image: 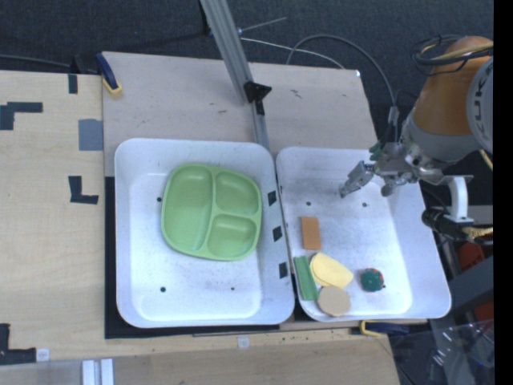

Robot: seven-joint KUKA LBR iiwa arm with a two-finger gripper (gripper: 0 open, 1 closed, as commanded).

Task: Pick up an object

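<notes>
Camera view, left to right. Wooden bench (48,215) with grey and dark tape marks on the far left. Left bin (136,295), white and shallow, holds a green divided plate (212,212) with three compartments, lying flat toward the bin's upper middle. A metal pole (228,38) slants down from the top edge and ends near the seam between the two bins.

Right bin (417,239) sits touching the left one. Inside it, small objects cluster in the lower left part: an orange block (310,233) lying flat near the middle-left, below it a green stick (304,277) along the left wall, a yellow piece (330,270) just beside the stick, a tan round piece (334,301) touching the yellow one from below, and a small dark green and red object (371,280) a little to the right of the yellow piece.

Gripper (354,184) hangs over the upper part of the right bin, fingers pointing down-left toward the bin floor. Nothing between the fingers; cannot tell whether they are spread or closed from this angle. The orange block is the nearest object, below and left of the fingertips, clearly apart. The rest of the cluster lies further down, well apart from the gripper. Arm (449,111), grey with an orange band, enters from the right.
</notes>
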